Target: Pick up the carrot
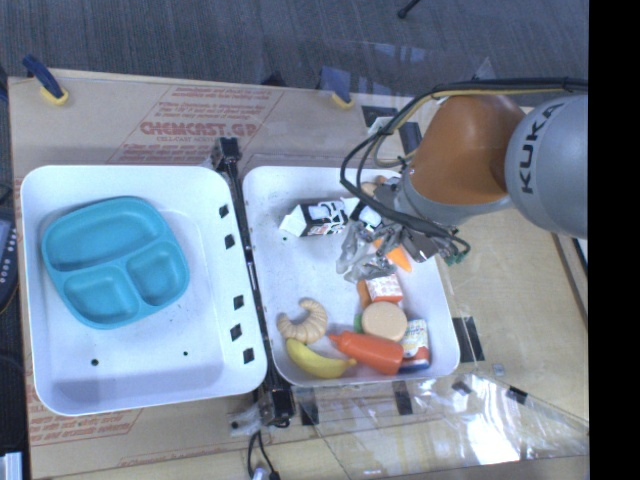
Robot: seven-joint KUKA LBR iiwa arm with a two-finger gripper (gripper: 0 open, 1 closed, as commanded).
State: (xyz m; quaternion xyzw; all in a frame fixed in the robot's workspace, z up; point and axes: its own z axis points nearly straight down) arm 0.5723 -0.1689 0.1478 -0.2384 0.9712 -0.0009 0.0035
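The fingers (362, 258) are metallic and blurred, and the wrist of the arm (465, 153) hangs over them; whether they are apart or together cannot be told. A small orange piece (400, 260) just beside the fingers is partly covered and cannot be identified. The right side of the arm is cut off at the frame edge.

The tabletop (170, 118) is brown board printed with red lettering, with a blue-and-yellow clamp (45, 80) at its far left corner. Dark grey carpet (200, 18) lies beyond it. Clear plastic sheet (480, 418) covers the near right corner.

Positions below are given relative to the right bin (265, 268).

- Left of it, touching along a black clip strip: the left bin (60, 368), holding a blue divided plate (112, 260).
- Far part, inside: a black-and-white carton (318, 218) lying on its side.
- Near left corner, inside: a croissant (305, 320) with a banana (315, 360) just in front of it.
- Near edge, inside: the carrot (368, 350), lying flat, its tip touching the banana. It is apart from the fingers, which hover farther back over the middle of the bin.
- Just behind the carrot: a round tan disc (384, 321) and a small red-and-white packet (383, 288).
- Near right corner: a small can (416, 343), partly hidden by the carrot.
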